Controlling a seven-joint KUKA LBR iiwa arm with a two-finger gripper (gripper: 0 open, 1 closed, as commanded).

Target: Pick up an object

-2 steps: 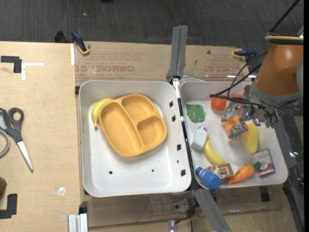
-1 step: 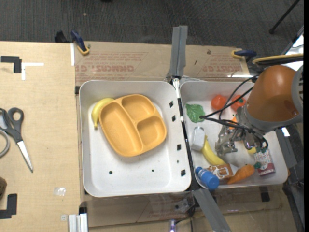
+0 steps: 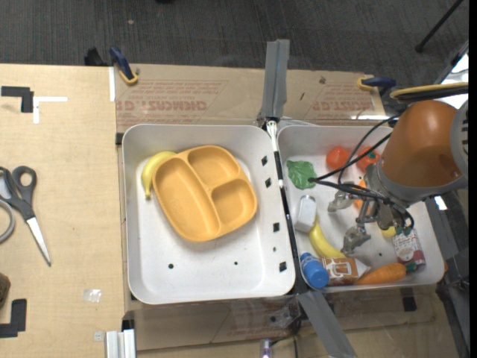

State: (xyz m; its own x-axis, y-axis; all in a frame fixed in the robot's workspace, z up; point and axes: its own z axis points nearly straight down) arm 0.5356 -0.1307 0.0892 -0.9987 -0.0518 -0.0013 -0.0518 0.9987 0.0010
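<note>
Camera view: arm [image 3: 421,144] hides right bin [image 3: 436,278] partly; tool [image 3: 356,239] grip unclear.

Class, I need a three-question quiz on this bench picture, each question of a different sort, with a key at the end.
1. True or false: the yellow divided plate lies in the left bin.
2. Which thing lies partly under that plate's left rim? A) banana B) carrot C) bottle
3. Fill in: the gripper hangs over the ____ bin.

Key:
1. True.
2. A. A second banana lies in the right bin, beside the carrot.
3. Right.
</note>
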